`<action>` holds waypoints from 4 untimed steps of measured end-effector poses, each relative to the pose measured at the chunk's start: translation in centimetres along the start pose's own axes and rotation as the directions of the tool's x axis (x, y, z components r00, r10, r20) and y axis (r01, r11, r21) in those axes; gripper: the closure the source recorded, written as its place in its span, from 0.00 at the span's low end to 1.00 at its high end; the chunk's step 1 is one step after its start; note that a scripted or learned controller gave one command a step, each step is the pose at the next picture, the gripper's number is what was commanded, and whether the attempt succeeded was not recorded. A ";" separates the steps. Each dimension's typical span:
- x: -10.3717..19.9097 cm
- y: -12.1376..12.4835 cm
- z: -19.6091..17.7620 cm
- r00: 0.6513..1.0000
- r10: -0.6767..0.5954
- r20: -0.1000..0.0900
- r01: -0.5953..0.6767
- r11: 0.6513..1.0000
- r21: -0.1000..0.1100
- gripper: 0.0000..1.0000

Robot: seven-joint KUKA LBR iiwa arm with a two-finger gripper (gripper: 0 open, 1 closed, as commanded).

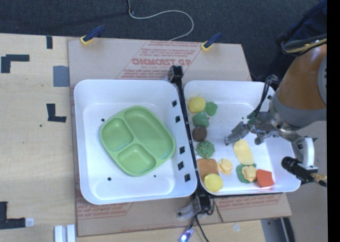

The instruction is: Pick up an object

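**Claw low over right bin, nothing visibly gripped**

Gripper point(237, 135) reaches in from the right, fingers spread, nothing between them that I can make out. Tip sits just above-left of a pale yellow piece point(244, 152), the likeliest target, lying mid-bin. Toys crowd the right bin point(228, 88) along the divider: yellow ball point(196, 103), brown ball point(200, 133), green broccoli point(205, 148). Orange block point(264, 177) near the front corner. Green divided plate point(138, 140) occupies the left bin point(87, 129), probably as a drop-off spot.
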State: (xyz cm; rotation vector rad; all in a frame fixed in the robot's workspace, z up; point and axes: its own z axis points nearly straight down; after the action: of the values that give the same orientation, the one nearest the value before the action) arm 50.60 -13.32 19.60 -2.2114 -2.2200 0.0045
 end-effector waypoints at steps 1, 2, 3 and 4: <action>6.4 -2.4 1.4 1.000 -0.002 0.000 0.002 1.000 -0.001 0.00; 16.4 -2.2 -0.1 1.000 -0.007 0.001 0.007 1.000 -0.006 0.00; 15.8 -2.3 -1.0 1.000 0.001 0.003 -0.001 1.000 -0.002 1.00; 19.1 -2.2 -13.0 1.000 -0.003 0.001 0.003 1.000 -0.018 1.00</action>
State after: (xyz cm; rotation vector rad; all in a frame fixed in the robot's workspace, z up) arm 48.46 5.75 32.68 -2.2173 -2.2327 -0.0140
